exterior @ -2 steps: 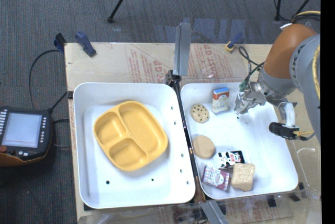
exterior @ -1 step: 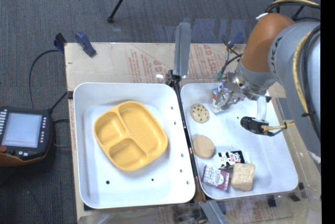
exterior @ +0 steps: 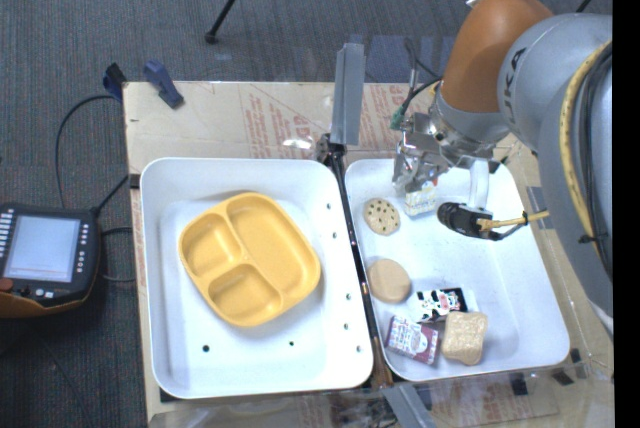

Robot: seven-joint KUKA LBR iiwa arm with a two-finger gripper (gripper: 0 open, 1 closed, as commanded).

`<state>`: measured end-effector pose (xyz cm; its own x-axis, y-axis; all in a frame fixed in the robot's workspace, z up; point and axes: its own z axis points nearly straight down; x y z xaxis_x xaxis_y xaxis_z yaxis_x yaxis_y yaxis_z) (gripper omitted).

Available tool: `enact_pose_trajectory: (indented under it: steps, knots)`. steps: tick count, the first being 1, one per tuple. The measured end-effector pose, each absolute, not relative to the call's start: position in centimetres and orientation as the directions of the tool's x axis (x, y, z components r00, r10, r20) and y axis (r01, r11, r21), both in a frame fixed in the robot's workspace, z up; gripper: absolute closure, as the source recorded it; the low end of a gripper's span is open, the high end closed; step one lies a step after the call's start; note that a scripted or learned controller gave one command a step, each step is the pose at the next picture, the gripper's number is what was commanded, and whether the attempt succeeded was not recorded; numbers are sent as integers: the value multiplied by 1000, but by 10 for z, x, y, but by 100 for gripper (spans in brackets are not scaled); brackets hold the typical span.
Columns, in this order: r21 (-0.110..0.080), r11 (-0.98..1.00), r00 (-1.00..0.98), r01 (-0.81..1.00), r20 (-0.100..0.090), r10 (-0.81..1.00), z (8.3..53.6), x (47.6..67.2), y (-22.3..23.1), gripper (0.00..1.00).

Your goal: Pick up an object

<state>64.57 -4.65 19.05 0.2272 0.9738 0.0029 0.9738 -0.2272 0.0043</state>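
The gripper (exterior: 418, 184) hung low over the far left corner of the right bin (exterior: 520, 296), and its tip was too blurred against the white floor to tell whether it stood wide or narrow. Nothing could be seen held in it. The pick looked not yet made, with the approach as the step in hand.

The nearest thing was the cookie (exterior: 381, 215), lying flat just beside the gripper, near the bin's left edge. A tan bun (exterior: 389, 280) lay nearer along the same edge, apart from the cookie. At the near edge a carton (exterior: 440, 301), a packet (exterior: 413, 339) and a tan block (exterior: 465, 337) sat bunched together, touching or nearly so. The left bin (exterior: 170, 336) held a yellow plate (exterior: 250, 258).

The cookie seemed the best choice, being close and standing clear of the rest. To do it well, the gripper would need to shift toward the left edge until centred over the cookie, open wider than the cookie, and come straight down until it nearly met the floor, since so thin a thing gives little side to close on. The bin's left wall was close, so the closing line would go better along that wall than across it. A slow close and a straight lift would lessen the chance of the cookie tipping out or sliding off.
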Motion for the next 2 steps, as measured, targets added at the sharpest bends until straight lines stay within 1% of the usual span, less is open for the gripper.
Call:
enact_pose_trajectory:
  steps: [1, 2]
  knots:
    - [-2, -222, 222, 975, 0, 975, 202, 608, -49, 100]
    - [1, 118, -118, 993, -1, 993, 292, 555, -51, 100]
